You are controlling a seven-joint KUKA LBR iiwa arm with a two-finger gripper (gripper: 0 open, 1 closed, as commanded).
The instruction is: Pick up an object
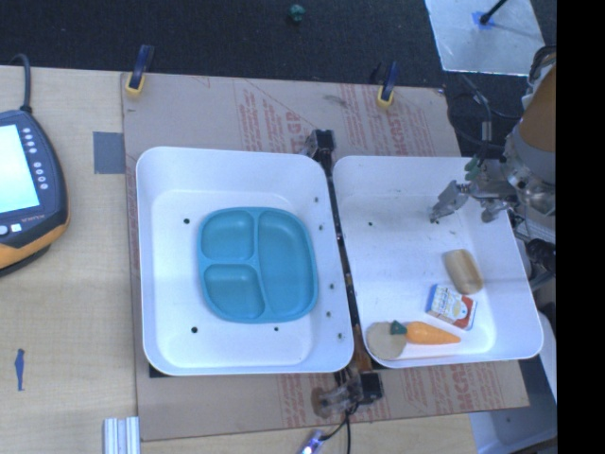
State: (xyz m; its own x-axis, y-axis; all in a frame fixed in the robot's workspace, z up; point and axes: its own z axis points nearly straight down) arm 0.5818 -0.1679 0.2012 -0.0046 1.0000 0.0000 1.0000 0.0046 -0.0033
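Observation:
In the right bin [397, 253] lie a tan bread-like piece [463, 270], a small white and red packet [450, 305], an orange carrot [430, 333] with a green tip, and a beige round piece [384, 340] at the front edge. My gripper [467, 200] hangs over the far right part of this bin, above and behind the bread piece. Its two fingers are spread apart with nothing between them. The left bin [161, 253] holds a blue divided plate [257, 264].
A handheld control pendant [24, 187] lies on the bench at the left. Clamps [139, 72] hold the cardboard sheet at the back. A black bracket [323, 144] sits between the bins at their far edge.

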